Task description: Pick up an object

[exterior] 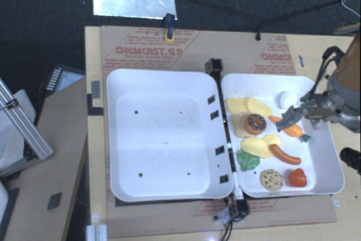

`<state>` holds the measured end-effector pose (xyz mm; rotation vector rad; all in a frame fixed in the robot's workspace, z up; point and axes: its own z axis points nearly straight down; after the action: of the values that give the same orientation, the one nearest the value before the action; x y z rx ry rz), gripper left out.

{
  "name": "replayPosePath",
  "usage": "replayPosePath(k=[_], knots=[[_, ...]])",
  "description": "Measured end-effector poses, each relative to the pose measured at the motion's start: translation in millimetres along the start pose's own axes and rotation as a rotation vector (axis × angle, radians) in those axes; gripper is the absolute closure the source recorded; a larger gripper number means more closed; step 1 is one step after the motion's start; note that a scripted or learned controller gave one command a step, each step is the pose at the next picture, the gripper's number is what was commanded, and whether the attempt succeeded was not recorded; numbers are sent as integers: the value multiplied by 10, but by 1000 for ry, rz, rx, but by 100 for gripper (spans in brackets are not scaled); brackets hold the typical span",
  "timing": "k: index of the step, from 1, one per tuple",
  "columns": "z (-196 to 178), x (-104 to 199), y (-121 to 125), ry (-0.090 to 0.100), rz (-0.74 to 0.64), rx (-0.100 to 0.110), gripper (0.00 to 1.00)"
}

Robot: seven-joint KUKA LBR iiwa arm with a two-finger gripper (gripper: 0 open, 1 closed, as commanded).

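Note:
The right bin [330, 169] holds several toy foods: a white egg [286, 99], yellow slices [248, 105], a chocolate doughnut [256, 123], an orange carrot [293, 131], a yellow banana piece [256, 147], a red sausage [285, 156], a green leaf [247, 161], a cookie [271, 179] and a red tomato [297, 178]. My gripper [289, 117] reaches in from the right and hangs low over the bin's middle right. Its tip is just above the carrot and below the egg. Nothing visibly hangs from it.
The left bin [163, 138] lies beside the right one, with a black hinged divider [220, 121] between them. Both rest on a cardboard sheet [169, 48]. A yellow-and-blue clamp [169, 28] sits at the sheet's far edge. A cable [322, 73] loops off the wrist.

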<state>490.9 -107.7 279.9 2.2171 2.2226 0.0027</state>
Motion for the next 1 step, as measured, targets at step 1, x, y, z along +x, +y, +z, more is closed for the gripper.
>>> replayPosePath(k=[1], knots=[[669,898,149,5,-10,8,0]])
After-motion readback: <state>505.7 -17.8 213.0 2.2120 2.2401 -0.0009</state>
